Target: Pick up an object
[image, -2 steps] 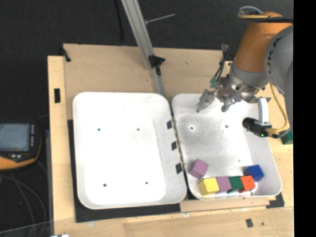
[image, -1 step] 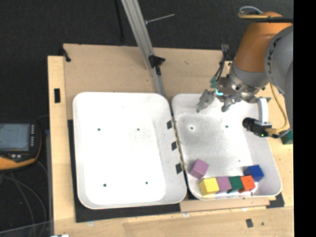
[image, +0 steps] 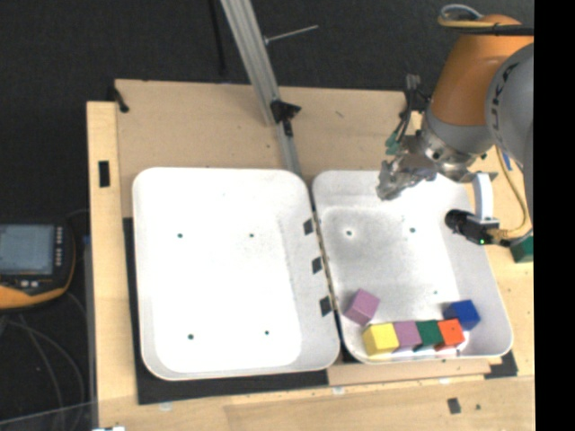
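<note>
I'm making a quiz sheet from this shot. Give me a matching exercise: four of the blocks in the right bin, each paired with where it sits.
Things:
1. lone purple block
2. yellow block
3. blue block
4. green block

Places:
A. left end of the row
B. near the bin's right wall, behind the row
C. apart, up-left of the row
D. in the row, next to the orange block

Pairs: 1-C, 2-A, 3-B, 4-D

One fixed overhead camera looks down aslant on both bins (image: pixel 225 182).
</note>
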Robot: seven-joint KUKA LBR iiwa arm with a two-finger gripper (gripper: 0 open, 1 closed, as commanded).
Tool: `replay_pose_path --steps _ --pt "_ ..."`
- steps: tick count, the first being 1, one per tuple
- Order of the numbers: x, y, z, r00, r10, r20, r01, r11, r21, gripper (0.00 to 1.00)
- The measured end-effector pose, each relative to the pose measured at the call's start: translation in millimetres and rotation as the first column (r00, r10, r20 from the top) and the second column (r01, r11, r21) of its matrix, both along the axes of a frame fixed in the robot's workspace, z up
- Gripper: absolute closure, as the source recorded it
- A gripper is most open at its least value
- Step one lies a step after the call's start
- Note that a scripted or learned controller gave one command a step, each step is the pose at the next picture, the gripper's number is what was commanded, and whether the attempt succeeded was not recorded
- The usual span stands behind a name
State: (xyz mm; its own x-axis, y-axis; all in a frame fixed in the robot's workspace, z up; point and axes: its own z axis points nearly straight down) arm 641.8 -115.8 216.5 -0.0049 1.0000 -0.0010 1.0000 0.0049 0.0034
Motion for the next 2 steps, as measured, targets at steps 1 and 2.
replay_pose_path --steps 1,2 --pt "-21 92 -20 1.000 0.003 -0.004 -0.003 1.000 0.002 1.00" --pt "-39 137 -20 1.000 0.001 -0.004 -0.001 1.000 0.002 1.00"
